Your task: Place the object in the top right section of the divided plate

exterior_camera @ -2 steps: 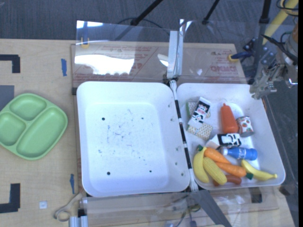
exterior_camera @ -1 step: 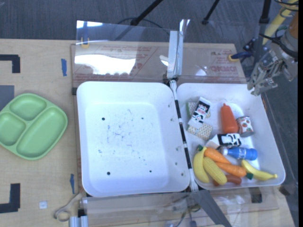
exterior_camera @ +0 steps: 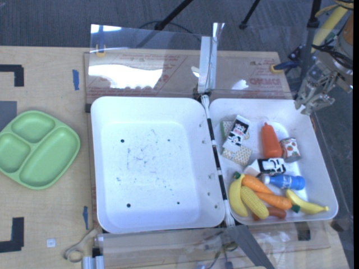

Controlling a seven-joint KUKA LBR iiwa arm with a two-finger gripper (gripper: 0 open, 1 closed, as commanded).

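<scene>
A green divided plate (exterior_camera: 38, 148) lies on the bench at the far left, with three sections that hold nothing. The right bin (exterior_camera: 314, 129) holds toy food: an orange bottle (exterior_camera: 271, 140), a small red can (exterior_camera: 290, 148), a milk carton (exterior_camera: 238, 133), a blue bottle (exterior_camera: 284, 181), carrots (exterior_camera: 266, 191), a corn cob (exterior_camera: 252, 201) and two bananas (exterior_camera: 306, 204). My gripper (exterior_camera: 314, 101) hangs at the upper right, above the right bin's far right corner, well apart from the toys. Nothing shows between its fingers.
The left bin (exterior_camera: 106, 116) lies between the plate and the right bin. A clear plastic wall (exterior_camera: 146, 58) stands behind both bins, with an upright divider strip (exterior_camera: 208, 55). Tripod legs cross the floor at the top.
</scene>
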